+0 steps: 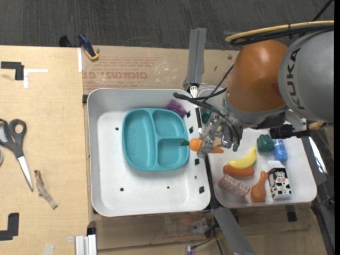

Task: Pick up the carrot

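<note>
Metal claw (pixel 211 138) sits over the wall between the two white bins, fingers pointing toward 7 o'clock. An orange carrot (pixel 199 145) lies at the fingertips, its green end toward the teal plate; the fingers appear closed on it, though cables and the wrist hide much of the contact. Part of the carrot is covered by the claw.

At 9 o'clock from the claw, the teal divided plate (pixel 154 138) rests in the left bin (pixel 106 195), its right rim just beside the carrot. A purple item (pixel 177 108) at 11 o'clock is partly hidden behind the plate rim and hard to identify.

At 3 to 5 o'clock, the right bin (pixel 297 198) holds a banana (pixel 244 159), a green object (pixel 264 142), a blue object (pixel 280 152), a cow-patterned carton (pixel 279 183) and other toy foods. The arm's orange band (pixel 257 76) covers the bin's upper part.

Scissors (pixel 17 147) lie far off at 9 o'clock, cut by the frame edge.
</note>
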Motion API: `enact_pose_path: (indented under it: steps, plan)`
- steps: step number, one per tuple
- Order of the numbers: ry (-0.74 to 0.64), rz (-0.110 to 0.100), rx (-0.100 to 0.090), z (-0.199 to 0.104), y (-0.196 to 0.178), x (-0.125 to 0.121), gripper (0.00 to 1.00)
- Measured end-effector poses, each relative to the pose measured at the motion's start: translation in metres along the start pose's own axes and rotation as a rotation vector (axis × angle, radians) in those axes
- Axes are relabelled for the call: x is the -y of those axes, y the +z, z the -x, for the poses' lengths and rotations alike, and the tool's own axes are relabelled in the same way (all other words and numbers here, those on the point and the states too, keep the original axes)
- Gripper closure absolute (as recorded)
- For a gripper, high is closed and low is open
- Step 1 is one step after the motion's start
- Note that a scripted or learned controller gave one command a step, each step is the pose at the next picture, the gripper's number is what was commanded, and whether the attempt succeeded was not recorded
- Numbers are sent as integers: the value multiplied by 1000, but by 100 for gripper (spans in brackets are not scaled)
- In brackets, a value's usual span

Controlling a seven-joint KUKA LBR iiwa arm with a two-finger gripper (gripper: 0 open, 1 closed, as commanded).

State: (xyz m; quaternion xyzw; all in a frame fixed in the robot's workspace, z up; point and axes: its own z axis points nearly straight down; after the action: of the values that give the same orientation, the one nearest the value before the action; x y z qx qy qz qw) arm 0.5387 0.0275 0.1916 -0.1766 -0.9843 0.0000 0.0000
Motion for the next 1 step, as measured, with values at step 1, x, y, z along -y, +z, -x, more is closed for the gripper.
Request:
enact_pose_path:
  steps: [1]
  plan:
    - [-353, 0, 0, -32, 0, -28, 100]
